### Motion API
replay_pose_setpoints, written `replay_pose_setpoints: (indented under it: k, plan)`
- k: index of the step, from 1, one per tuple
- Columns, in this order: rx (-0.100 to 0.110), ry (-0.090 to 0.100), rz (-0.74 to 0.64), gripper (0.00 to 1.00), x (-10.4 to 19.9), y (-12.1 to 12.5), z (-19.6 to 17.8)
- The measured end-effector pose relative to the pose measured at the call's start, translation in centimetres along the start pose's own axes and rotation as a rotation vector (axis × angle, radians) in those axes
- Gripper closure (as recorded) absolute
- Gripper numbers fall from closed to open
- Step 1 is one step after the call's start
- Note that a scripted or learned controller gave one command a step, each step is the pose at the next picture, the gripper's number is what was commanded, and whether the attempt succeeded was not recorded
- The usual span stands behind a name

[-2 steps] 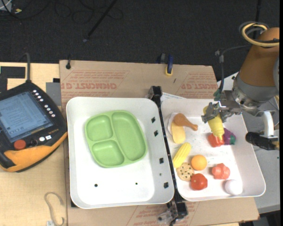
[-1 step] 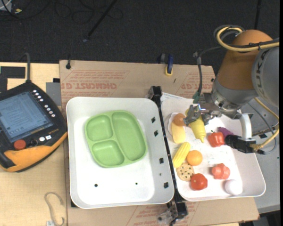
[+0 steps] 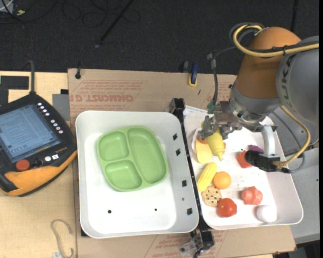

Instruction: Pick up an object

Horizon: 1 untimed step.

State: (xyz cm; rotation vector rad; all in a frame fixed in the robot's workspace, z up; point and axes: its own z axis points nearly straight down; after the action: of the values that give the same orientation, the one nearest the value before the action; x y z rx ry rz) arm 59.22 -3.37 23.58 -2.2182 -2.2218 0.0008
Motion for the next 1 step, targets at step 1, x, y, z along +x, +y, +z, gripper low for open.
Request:
replay_pose_setpoints:
  k: [1]
  plan:
    - [0.000, -0.001, 0.001, 1.00, -1.16, 0.24, 0.13]
